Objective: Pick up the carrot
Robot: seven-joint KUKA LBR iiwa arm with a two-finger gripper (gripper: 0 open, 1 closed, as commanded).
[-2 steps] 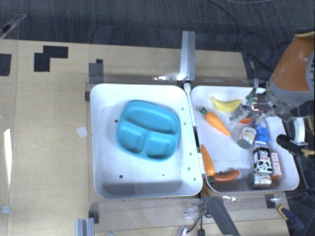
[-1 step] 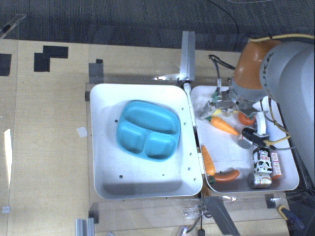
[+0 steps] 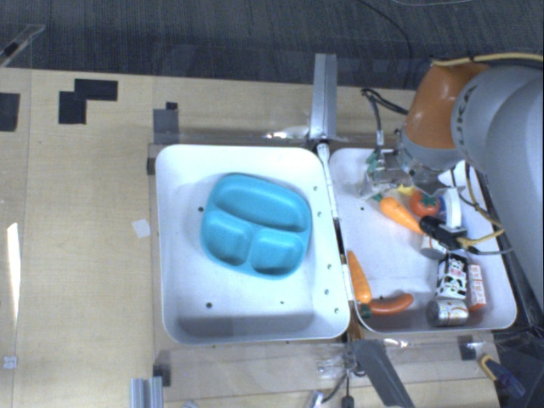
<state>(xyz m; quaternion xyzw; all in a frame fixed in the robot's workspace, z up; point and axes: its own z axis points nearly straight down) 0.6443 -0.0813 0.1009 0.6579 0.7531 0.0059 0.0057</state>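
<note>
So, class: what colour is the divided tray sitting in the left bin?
Light blue. The divided tray shows best in the overhead camera view, against the white left bin.

You see smooth, glossy white plastic in both bins (image 3: 246, 325). Blue tray (image 3: 253, 223): matt plastic, soft sheen. Bench (image 3: 76, 253): pale wood-look, matt. Post (image 3: 324, 92) at the far edge: brushed metal. Carrot (image 3: 401, 212): shiny orange plastic. Arm (image 3: 501, 126): smooth grey casing.

Even, bright overhead light; the two shallow white plastic bins (image 3: 170, 228) glare near washout, shadows are soft, and the whole picture is slightly blurred
</note>
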